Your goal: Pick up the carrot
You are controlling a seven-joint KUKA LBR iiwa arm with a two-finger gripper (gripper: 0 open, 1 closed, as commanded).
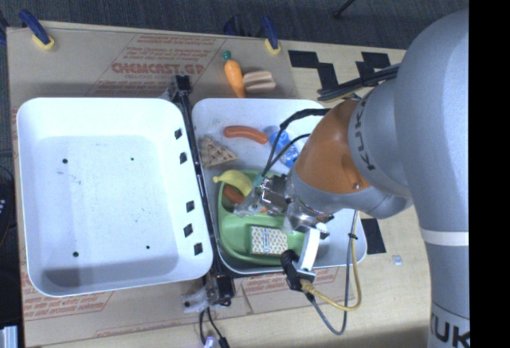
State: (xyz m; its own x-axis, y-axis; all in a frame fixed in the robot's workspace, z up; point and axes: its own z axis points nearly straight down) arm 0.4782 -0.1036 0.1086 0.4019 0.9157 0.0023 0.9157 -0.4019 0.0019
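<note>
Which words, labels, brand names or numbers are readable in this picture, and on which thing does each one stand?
"CHEMCAST GP": red print on the brown protective sheet covering the bench, above the left bin.
"KU": dark letters on the grey arm at the bottom right, cut off by the frame edge.
Smaller red lines under "CHEMCAST GP" and along the sheet's lower edge: too blurred to read.
Patterned card on the green thing: no readable text.

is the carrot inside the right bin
No, the carrot lies on the cardboard bench top beyond the right bin's far rim, beside a hot dog bun.
</note>
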